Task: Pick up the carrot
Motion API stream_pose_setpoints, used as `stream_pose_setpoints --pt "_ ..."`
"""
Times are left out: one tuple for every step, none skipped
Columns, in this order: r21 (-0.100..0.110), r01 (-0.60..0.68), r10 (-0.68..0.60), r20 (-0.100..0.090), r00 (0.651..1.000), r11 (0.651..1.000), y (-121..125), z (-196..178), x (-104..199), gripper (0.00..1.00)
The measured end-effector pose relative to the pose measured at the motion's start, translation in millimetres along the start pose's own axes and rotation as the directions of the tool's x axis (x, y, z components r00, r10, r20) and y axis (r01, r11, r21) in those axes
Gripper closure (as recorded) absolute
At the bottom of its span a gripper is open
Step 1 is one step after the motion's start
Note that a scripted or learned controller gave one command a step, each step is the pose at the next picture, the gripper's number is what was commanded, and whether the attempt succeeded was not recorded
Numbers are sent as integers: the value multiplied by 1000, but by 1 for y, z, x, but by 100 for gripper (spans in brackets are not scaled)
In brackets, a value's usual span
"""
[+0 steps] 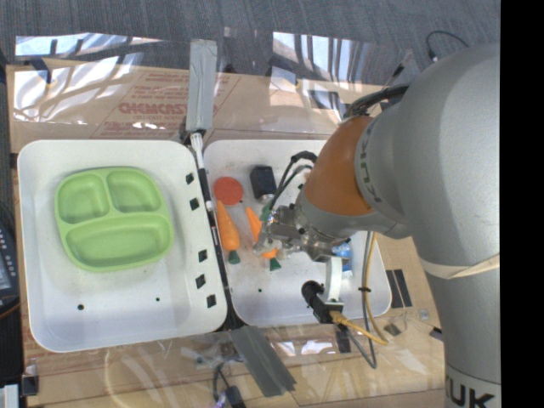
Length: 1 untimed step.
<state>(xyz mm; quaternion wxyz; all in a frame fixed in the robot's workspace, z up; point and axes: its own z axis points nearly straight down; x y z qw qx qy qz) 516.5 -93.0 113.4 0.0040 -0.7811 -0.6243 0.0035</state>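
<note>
the carrot [228, 229] lies in the right bin [289, 308] by its left wall. it looks light, stiff and smooth; best pinched across its thick middle. whether the gripper [274, 238] holds anything, i cannot tell.

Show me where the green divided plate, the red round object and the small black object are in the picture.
green divided plate [113, 218]: camera view, on its middle ridge, in the left bin.
red round object [228, 189]: camera view, on its centre, in the right bin.
small black object [263, 179]: camera view, on its top face.
</note>
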Motion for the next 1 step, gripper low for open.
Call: stream_pose_setpoints --pt "-8 188 -188 1 982 982 -9 -86 5 100"
